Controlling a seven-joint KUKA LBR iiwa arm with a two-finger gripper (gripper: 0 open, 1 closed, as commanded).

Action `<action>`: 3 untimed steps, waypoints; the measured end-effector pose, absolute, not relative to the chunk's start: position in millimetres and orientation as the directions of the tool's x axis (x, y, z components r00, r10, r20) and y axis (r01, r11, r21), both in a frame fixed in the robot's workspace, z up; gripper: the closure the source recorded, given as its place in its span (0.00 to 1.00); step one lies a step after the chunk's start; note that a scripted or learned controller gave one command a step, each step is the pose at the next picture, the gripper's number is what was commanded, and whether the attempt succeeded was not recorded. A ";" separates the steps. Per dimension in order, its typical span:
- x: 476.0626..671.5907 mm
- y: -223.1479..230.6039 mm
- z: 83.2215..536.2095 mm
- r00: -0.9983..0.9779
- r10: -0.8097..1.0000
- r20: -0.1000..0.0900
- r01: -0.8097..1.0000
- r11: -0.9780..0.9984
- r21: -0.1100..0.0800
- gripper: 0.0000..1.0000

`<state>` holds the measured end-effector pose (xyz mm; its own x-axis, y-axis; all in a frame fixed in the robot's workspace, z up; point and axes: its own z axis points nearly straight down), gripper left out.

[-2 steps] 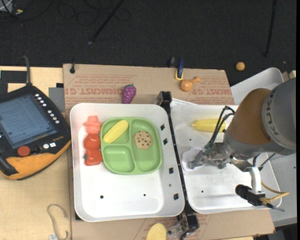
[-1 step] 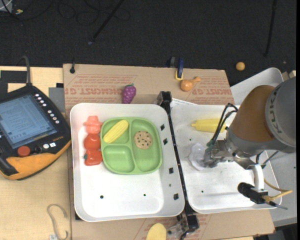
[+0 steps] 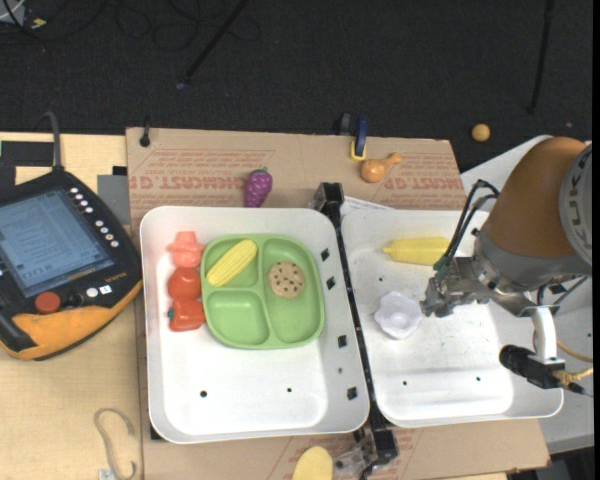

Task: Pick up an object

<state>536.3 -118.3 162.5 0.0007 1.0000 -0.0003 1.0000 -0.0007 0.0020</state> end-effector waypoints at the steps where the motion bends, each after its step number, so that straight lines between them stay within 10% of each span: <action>1: 530.5 -114.3 208.3 0.000 1.000 0.000 1.000 0.000 0.001 1.00; 3: 538.9 -69.2 219.4 -0.003 1.000 0.003 1.000 0.003 -0.004 1.00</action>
<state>538.9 -69.2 219.4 -0.0026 1.0000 0.0027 1.0000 0.0026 -0.0037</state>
